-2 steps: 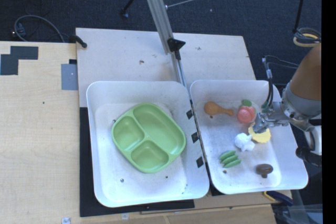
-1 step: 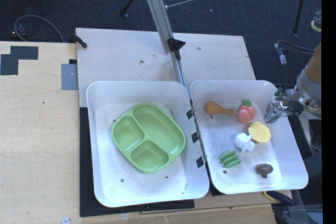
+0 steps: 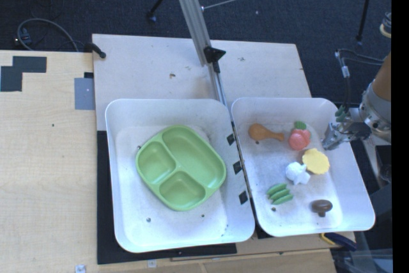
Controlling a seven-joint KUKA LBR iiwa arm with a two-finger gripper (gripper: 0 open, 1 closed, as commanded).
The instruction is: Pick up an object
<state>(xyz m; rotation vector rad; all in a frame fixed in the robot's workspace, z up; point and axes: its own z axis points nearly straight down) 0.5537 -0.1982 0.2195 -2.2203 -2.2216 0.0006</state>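
Observation:
The right bin (image 3: 345,214) holds several toy foods: a brown drumstick (image 3: 264,133), a red strawberry with a green top (image 3: 299,137), a yellow piece (image 3: 316,162), a small white piece (image 3: 296,173), green pea pods (image 3: 279,194) and a dark brown mushroom (image 3: 321,206). My gripper (image 3: 335,136) hangs at the bin's right rim, just right of the strawberry and above the yellow piece. Nothing shows between its fingers.
The left bin (image 3: 128,220) holds a green divided plate (image 3: 181,167). A slanted aluminium bar (image 3: 195,16) runs from the top down to the gap between the bins. The arm's wrist (image 3: 383,105) enters from the right edge.

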